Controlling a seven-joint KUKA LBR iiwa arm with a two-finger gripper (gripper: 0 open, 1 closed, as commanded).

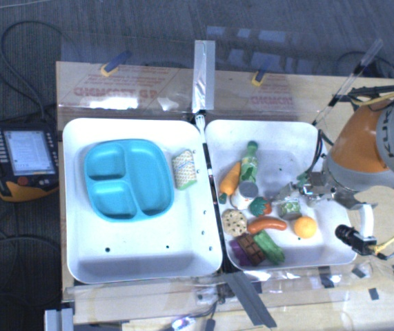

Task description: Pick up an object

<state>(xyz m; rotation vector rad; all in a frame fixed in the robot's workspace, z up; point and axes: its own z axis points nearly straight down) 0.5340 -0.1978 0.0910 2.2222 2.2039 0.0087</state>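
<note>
Claw (300, 190) over right bin, orange (306, 227) just below

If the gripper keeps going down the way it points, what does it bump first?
Probably the small green-and-white toy beside the orange, right under the gripper. Depth is hard to judge from above.

**Bench with two white bins**

The bench (335, 92) is a pale wooden top with clear plastic sheeting taped across its far side, held by yellow clips (116, 63). Two shallow white bins sit directly on it, side by side and touching along their inner edges. The left bin (141, 257) and the right bin (279, 133) fill most of the top. A grey metal strip (203, 74) stands at the far edge, right where the bins meet.
</note>
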